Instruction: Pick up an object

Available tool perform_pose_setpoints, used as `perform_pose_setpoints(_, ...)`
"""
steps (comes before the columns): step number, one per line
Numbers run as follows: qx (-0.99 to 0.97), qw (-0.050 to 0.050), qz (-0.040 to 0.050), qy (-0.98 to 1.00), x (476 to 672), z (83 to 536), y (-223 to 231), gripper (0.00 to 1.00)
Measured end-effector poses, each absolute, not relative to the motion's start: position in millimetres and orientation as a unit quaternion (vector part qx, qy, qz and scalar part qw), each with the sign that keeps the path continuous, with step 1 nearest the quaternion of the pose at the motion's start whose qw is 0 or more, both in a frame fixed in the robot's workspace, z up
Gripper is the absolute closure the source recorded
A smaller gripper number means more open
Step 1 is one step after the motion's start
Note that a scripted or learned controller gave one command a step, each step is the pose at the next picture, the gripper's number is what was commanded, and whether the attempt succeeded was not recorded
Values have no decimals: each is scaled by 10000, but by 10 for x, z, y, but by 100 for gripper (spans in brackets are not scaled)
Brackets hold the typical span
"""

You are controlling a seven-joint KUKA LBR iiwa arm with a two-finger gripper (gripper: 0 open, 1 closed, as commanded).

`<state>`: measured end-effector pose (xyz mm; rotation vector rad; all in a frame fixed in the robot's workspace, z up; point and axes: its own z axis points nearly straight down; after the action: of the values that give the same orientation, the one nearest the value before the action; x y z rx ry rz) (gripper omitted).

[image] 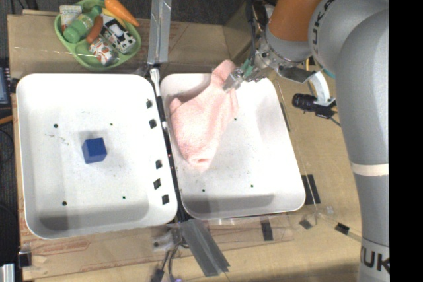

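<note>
Already up at the far rim of the right bin point(284, 168), grey arm point(357, 76) reaching in from the right. Pink towel point(198, 122) draped across that bin's left half — long axis slanting from the near left, close against the divider, up to a peaked corner at the far edge. Hand point(236, 79) right at that peak, pinching the cloth's top corner between its fingers. Open floor to the right and near side; free room straight up. Small blue cube point(94, 150) alone in the left bin point(39, 208), well apart.
</note>
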<state>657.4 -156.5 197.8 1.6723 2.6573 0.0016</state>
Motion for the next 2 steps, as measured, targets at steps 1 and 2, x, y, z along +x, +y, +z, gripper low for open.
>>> perform_pose_setpoints(1, 5324, 10, 4, 8465, 6575, 1978, -1563, 0)
perform_pose_setpoints(2, 5290, 4, -2, 8486, 6450, 928, -1846, 0)
